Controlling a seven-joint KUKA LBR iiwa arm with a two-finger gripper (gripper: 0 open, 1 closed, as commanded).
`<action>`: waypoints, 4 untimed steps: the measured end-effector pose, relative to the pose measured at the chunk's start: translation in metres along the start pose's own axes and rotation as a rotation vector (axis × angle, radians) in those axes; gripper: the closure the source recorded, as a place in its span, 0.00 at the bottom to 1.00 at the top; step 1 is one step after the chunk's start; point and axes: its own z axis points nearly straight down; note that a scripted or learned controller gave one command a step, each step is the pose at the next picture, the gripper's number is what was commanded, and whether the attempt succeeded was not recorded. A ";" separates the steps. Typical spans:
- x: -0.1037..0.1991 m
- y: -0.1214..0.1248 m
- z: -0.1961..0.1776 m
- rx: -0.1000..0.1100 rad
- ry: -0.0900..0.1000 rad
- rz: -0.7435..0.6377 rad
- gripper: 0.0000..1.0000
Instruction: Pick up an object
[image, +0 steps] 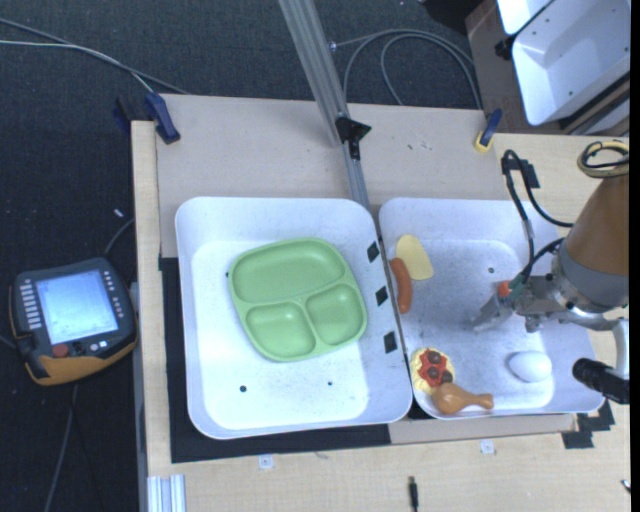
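Beside the smooth white egg, the gripper grasps nothing, jaws unclear.

arm cut off at 3 o'clock edge, gripper too small and blurred to read, white housing clipped at 1 o'clock corner, pendant screen washed out

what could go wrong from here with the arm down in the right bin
1. The tool sits over bare bin floor, apart from the white egg-shaped object, so a close here would likely grab nothing.
2. The orange sausage-shaped toy and the yellow chip-like piece lie against the right white bin's left wall, leaving little finger room.
3. The tan drumstick toy touches the round red and yellow toy; grabbing one may drag the other.
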 end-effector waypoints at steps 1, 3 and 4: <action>0.002 0.003 0.063 0.001 0.000 -0.002 0.00; 0.001 0.006 0.052 -0.014 -0.006 0.000 1.00; -0.005 0.011 0.007 -0.013 -0.005 -0.002 1.00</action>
